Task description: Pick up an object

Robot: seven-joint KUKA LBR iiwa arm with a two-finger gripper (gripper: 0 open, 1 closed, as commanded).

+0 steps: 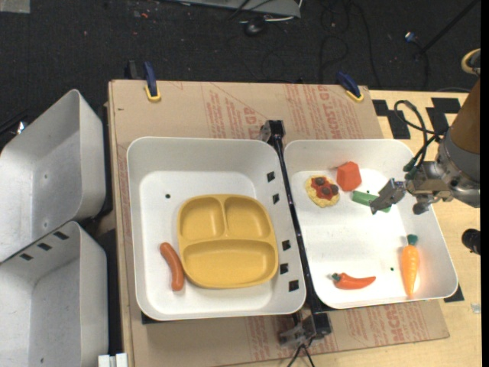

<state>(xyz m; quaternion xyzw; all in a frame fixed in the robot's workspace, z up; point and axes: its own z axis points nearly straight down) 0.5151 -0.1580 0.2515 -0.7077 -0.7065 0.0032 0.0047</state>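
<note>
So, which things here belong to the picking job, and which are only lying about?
Job: gripper; green piece beside it; red block; small pizza; red pepper; carrot.
Lying about: yellow tray; sausage.

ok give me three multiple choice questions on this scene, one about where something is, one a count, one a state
1. Where does the sausage lie?
A. in the left bin, beside the yellow tray
B. inside a tray compartment
C. in the right bin

2. How many items lie in the right bin?
A. two
B. five
C. eight

3. What does the yellow tray hold?
A. a carrot
B. nothing, its compartments are bare
C. the pizza

Key: 1 A, it rests on the bin floor at the tray's left edge. 2 B: pizza slice, red block, green piece, chili pepper, carrot. 3 B, only plain yellow shows in all three sections.
</note>
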